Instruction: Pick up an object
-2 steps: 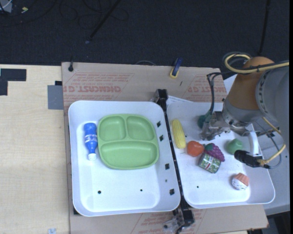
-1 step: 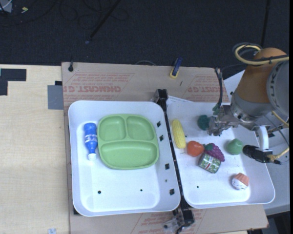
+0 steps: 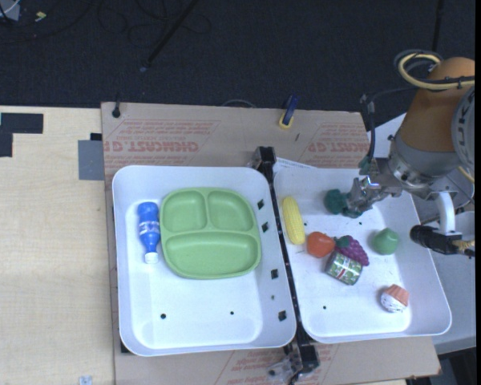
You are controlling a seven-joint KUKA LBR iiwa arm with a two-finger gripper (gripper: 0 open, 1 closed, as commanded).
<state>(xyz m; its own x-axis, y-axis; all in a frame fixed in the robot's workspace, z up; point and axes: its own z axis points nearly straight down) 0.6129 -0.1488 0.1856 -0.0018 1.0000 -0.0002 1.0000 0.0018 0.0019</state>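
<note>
The right bin point(image 3: 433, 295) holds several small items. A dark green round object point(image 3: 333, 201) lies near its back edge. My gripper point(image 3: 357, 204) is low in the bin, right beside that object on its right, seemingly touching it. Toward the bin's middle lie a yellow corn cob point(image 3: 293, 219), a red-orange pepper point(image 3: 319, 244), purple grapes point(image 3: 353, 249) and a small green-labelled can point(image 3: 343, 269). A light green ball point(image 3: 385, 241) sits to the right of them, and a red-and-white piece point(image 3: 394, 298) lies near the front.
The left bin point(image 3: 192, 311) holds a green divided plate point(image 3: 209, 233) and a blue bottle point(image 3: 148, 229) lying at its left. A black divider point(image 3: 277, 247) runs between the bins. The arm's grey body with its orange band point(image 3: 433, 127) leans over the right bin's back right corner.
</note>
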